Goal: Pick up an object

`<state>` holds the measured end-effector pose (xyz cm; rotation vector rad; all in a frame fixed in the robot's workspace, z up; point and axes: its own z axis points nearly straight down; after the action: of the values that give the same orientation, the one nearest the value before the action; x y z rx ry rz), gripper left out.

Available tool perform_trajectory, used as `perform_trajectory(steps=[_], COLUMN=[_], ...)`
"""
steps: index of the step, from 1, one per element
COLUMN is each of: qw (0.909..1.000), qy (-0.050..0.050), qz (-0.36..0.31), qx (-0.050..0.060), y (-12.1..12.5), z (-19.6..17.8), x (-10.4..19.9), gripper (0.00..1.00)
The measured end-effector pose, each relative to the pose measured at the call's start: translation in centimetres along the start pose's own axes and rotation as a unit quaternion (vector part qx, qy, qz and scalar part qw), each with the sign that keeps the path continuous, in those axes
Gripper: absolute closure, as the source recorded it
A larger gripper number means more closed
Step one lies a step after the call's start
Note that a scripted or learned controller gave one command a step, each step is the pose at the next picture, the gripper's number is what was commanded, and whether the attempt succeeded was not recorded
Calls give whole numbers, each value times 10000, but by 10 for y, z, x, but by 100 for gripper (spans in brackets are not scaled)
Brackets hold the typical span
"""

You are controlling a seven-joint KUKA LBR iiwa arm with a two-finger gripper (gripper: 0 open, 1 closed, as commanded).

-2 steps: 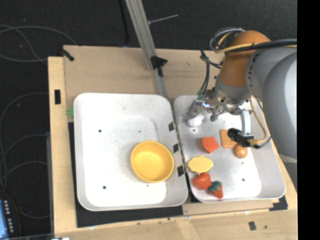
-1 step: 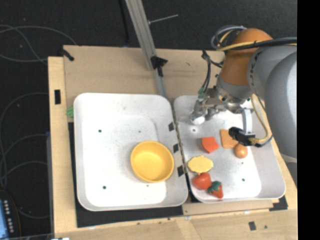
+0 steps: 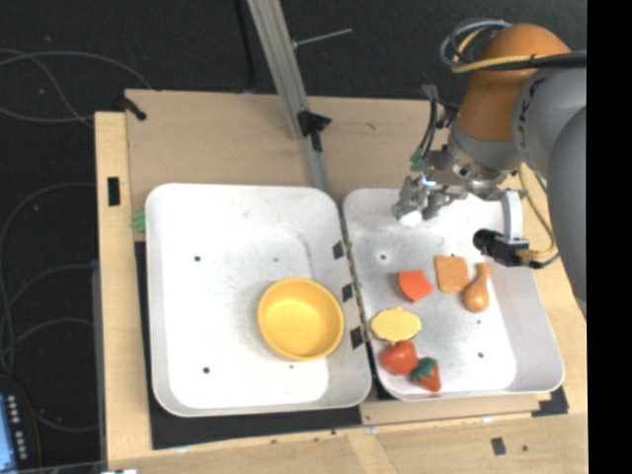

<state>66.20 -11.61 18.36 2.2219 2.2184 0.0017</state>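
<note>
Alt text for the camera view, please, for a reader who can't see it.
The gripper hovers over the far end of the right bin, which holds small toy foods including a strawberry. The left bin holds a yellow bowl.

**Right bin crowded at the front, left bin mostly open**

The left bin (image 3: 197, 235) has wide bare floor around one yellow bowl (image 3: 299, 318) near its front right corner. In the right bin (image 3: 523, 363), six small pieces cluster from middle to front: orange block (image 3: 416, 284), tan slice (image 3: 451, 273), pear-shaped piece (image 3: 477, 291), yellow piece (image 3: 395, 323), tomato (image 3: 399, 356), strawberry (image 3: 426, 374). A metal post (image 3: 286, 72) slants over the counter (image 3: 197, 141) behind the bins.
</note>
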Motion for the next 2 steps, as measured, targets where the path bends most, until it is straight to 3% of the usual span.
perform_trajectory(steps=[1, 2], qw=[10000, 10000], qy=[-2, 6], qz=[4, -22], qx=[-28, -4], y=[2, 3], z=[-61, -78], x=[-8, -8], gripper=[100, 100])
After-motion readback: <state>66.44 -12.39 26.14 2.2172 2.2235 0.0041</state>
